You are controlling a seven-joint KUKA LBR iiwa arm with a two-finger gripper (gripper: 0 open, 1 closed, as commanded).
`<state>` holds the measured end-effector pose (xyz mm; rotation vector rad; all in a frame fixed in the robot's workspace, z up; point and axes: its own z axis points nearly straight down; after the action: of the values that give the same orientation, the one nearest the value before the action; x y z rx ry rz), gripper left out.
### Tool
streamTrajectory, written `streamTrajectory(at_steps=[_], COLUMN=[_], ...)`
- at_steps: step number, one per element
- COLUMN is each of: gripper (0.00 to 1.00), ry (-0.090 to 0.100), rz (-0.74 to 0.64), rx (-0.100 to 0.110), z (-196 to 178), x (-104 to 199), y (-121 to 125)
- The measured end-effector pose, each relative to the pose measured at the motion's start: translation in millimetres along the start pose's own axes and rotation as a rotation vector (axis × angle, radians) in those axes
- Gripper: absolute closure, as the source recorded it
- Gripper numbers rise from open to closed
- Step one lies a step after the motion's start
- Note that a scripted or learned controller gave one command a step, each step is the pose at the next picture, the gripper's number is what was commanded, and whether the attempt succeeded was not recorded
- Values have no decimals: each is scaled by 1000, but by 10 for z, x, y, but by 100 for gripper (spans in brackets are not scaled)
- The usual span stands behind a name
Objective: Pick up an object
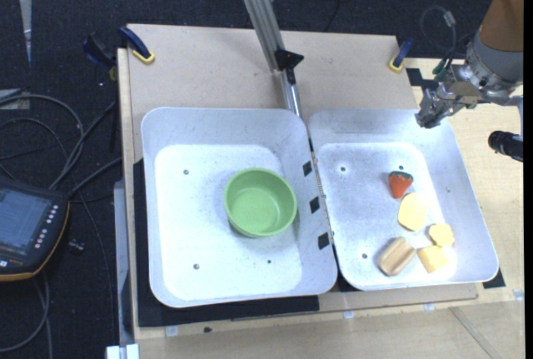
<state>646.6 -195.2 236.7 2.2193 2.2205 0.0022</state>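
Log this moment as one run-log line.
gripper: over right bin far corner, nothing seen held | right bin: strawberry, four tan food pieces | left bin: green bowl

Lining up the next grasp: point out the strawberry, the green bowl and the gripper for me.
strawberry (pixel 400 183): camera view, middle of its red body.
green bowl (pixel 261 202): camera view, inside bottom.
gripper (pixel 430 119): camera view, at its fingertips, over the right bin's far corner.

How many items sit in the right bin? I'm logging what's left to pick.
5, all at the right bin's near right: toy strawberry, pale yellow piece below it, two yellow blocks, tan block nearest. None look hidden.
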Motion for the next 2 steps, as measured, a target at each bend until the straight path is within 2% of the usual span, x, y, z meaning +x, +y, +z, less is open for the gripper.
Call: streamTrajectory(at_steps=[1,2], gripper=[100,100], ry=[1,2], rz=[-3,-4], rx=[2,2], z=[-105,-157], x=[507,1010], y=[-101,-302])
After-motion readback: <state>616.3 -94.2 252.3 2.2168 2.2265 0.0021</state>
